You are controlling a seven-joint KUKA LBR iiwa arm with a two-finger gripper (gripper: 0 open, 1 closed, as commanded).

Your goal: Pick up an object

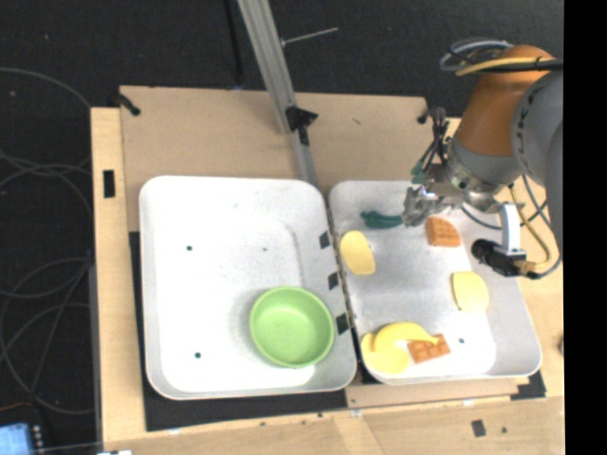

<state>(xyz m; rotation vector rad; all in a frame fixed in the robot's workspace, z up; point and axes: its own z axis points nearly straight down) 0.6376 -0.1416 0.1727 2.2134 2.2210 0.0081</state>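
Camera view: two bins (pixel 171 254), one green bowl (pixel 291 325), pincer (pixel 415 207) grip indiscernible

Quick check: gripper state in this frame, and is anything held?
Gripper: low over the back of the right bin, beside a dark green object; open or closed cannot be told, and no held object is visible.

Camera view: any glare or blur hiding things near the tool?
Camera view: even, soft lighting; the white right bin looks bright but not washed out. The tool is small and slightly soft, merging with the teal object; its tips are unreadable.
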